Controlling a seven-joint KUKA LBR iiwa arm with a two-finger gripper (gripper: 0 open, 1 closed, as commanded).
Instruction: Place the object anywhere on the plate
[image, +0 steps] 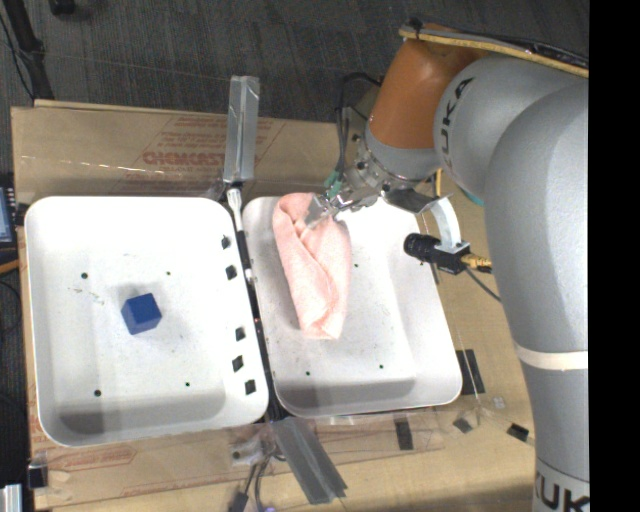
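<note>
A pink cloth (313, 265) lies crumpled lengthwise in the right bin (400, 330), running from its far edge toward the middle. My gripper (328, 213) is at the cloth's upper end, its metal fingers touching the fabric near the bin's far rim. The fingers look pinched on a fold of the cloth. A blue cube (141, 312) sits in the left bin (100, 390), left of centre. No plate can be made out in this view.
The grey arm with its orange band (420, 95) fills the upper right. A black cable connector (432, 250) hangs over the right bin's right side. A metal clamp (240, 130) stands between the bins at the far edge.
</note>
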